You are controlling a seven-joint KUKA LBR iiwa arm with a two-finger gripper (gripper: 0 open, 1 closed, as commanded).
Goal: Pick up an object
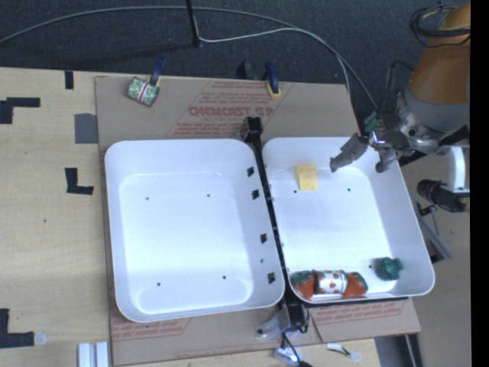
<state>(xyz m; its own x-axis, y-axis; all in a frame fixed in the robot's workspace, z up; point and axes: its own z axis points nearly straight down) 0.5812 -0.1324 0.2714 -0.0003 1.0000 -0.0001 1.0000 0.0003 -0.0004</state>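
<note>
In the right bin (397, 205) a small yellow block (306, 177) lies near the far left corner. Along its near wall rest a red, white and orange object (330, 283) and a small green object (388, 267). My gripper (364, 159) hangs over the bin's far right part, to the right of the yellow block and apart from it. Its fingers are spread open with nothing between them.
The left bin (122, 205) sits beside the right one, with a black divider (263, 205) between them. A small green item (142, 90) lies on the cardboard behind the left bin. Clamps (271, 79) and a cable (229, 33) run along the far edge.
</note>
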